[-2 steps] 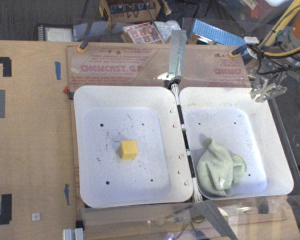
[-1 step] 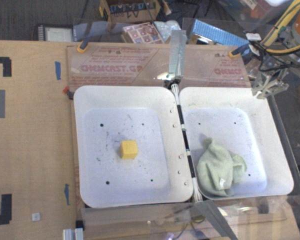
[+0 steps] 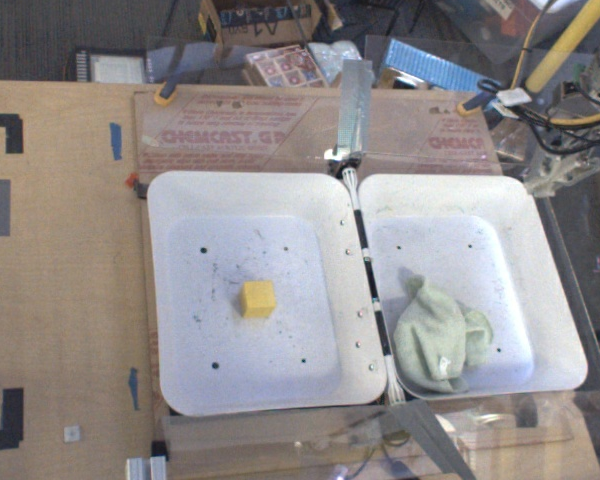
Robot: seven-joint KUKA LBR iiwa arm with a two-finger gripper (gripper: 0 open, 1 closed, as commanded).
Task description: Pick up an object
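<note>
Hand: open or closed, cannot tell from this view. Top edge is crowded and hard to read: a cardboard box [image 3: 255, 13] cut off by the frame, a patterned red-and-white card [image 3: 285, 66], a blue ridged piece [image 3: 430, 68], tangled cables. A yellow tube [image 3: 570, 33] runs out of frame at the upper right corner. Red lettering on the clear sheet [image 3: 230, 133] behind the bins is faint, not legible in full. Front edge of the frame is blurred; grey shapes there cannot be made out. Two shallow white bins sit side by side on the brown surface [image 3: 60, 268], touching along a middle seam, with a metal strip [image 3: 354, 108] standing up from the far end of that seam. Left bin [image 3: 170, 298]: one small yellow block [image 3: 259, 299] lying near the middle of the floor, apart from all walls; dark specks and scuffs scattered around it. Right bin [image 3: 550, 268]: one pale green cloth [image 3: 440, 333], crumpled in a heap, in the near left part, close to the seam; its folds hide whatever lies beneath, and its near edge reaches the bin's front wall. Blue tape [image 3: 115, 140] marks the surface left of the bins.
</note>
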